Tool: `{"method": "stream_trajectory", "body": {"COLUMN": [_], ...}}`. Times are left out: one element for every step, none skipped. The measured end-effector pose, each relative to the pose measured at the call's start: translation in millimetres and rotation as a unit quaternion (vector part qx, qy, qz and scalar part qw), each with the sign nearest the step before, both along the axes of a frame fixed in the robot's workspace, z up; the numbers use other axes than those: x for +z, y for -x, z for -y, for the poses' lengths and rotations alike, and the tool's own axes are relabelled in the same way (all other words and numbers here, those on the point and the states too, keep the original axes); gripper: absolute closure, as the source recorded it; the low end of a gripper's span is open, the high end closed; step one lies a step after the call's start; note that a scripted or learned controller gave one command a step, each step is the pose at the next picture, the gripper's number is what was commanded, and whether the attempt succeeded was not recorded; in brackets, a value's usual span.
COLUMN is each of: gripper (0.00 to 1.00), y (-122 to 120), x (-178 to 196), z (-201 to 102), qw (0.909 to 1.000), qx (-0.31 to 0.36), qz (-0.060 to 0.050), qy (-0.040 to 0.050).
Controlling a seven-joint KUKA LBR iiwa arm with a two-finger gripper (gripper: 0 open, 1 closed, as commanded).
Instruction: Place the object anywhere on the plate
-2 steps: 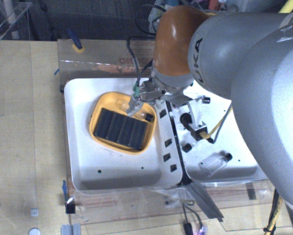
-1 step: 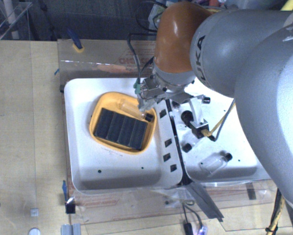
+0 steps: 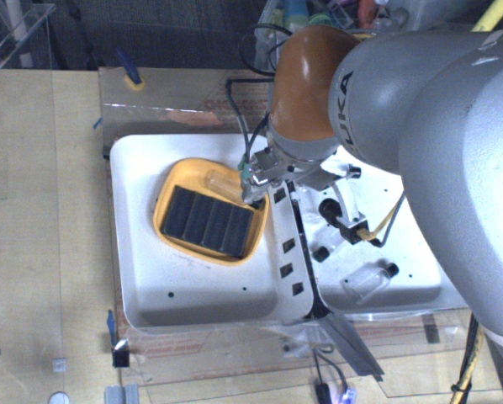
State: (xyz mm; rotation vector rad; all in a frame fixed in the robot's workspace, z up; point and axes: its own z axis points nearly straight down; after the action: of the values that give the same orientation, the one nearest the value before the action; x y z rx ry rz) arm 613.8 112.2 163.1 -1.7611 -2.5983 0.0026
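A yellow plate (image 3: 169, 202) lies in the left bin (image 3: 193, 297). A black ridged rectangular block (image 3: 211, 220) lies flat on it, covering most of its middle. My gripper (image 3: 251, 185) hangs over the plate's right rim, under the orange wrist band. Just left of the gripper, a small clear, pale object (image 3: 221, 182) rests at the plate's upper right edge. Whether the gripper touches or holds it is hidden by the wrist.
The right bin (image 3: 411, 286) holds a clear bottle with a black cap (image 3: 371, 278) near its front. The arm covers much of that bin. A ridge with black marks (image 3: 288, 247) divides the two bins. Wooden bench lies to the left.
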Motion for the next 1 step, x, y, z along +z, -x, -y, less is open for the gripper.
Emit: {"method": "stream_trajectory", "body": {"gripper": [1.00], "y": [19.0], "x": [25.9], "z": [-21.5], "qw": [0.9979], "qx": [0.065], "qz": [0.000], "qy": [-0.0003]}}
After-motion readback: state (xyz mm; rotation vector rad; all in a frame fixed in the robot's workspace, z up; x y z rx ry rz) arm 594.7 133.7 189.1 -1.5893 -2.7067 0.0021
